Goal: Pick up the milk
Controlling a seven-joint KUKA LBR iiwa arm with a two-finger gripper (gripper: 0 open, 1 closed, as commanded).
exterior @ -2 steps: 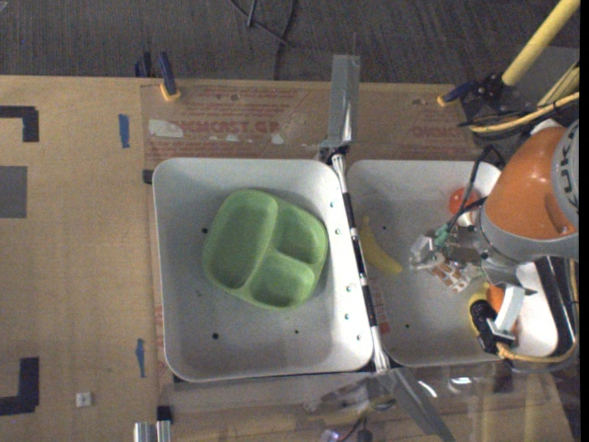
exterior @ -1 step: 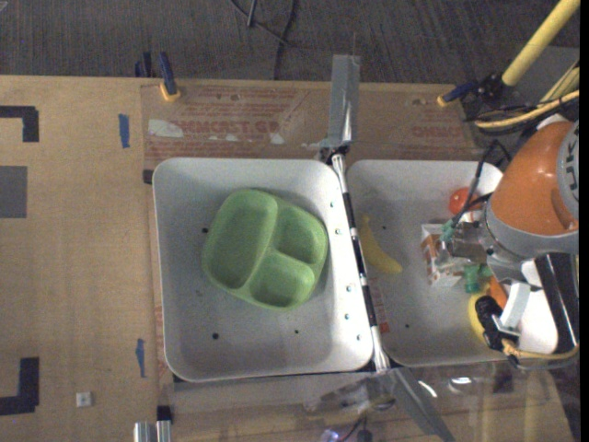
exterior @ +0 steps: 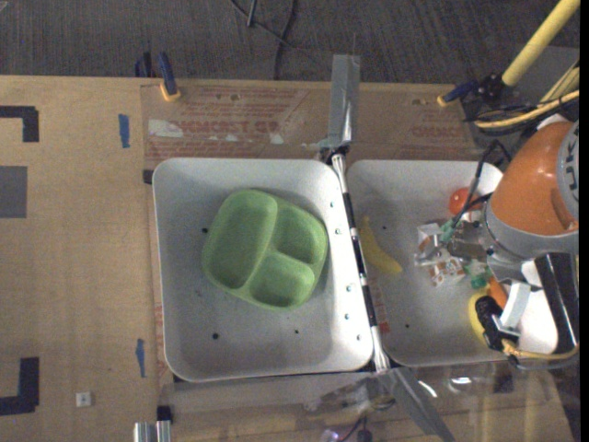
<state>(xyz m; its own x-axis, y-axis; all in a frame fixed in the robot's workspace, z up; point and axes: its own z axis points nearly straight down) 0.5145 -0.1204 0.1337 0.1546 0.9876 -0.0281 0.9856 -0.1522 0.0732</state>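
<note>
The milk (exterior: 434,254) is a small white carton with reddish print, lying in the right bin (exterior: 405,334) a little right of its middle. My gripper (exterior: 463,240) is low over the right bin, just to the right of the carton and touching or nearly touching its right end. The grey and orange arm (exterior: 534,201) above it hides the bin's right side. I cannot tell whether the carton is between the gripper's parts.
A yellow banana (exterior: 379,251) lies left of the milk near the divider. A red-orange ball (exterior: 458,198) sits behind the gripper, with small green (exterior: 479,280) and orange (exterior: 498,293) pieces in front. A green divided plate (exterior: 267,247) lies in the left bin (exterior: 184,330).
</note>
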